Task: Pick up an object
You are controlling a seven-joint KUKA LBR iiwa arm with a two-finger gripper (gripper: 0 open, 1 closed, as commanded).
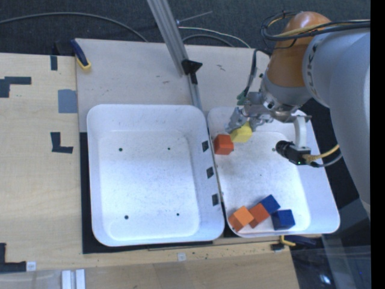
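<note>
I see a bare silver aluminium rail (pixel 170 32) slanting across the pale tabletop (pixel 36 161), a yellow-handled clamp (pixel 80 54) at its far edge, black cables (pixel 90 18) on the dark floor, and dark tape marks (pixel 58 142) left of the bins.

A robotics lab: a plywood bench (pixel 36 161) marked with tape, two white bins (pixel 96 131), loose cables (pixel 72 18), and a robot arm (pixel 325 59).
</note>
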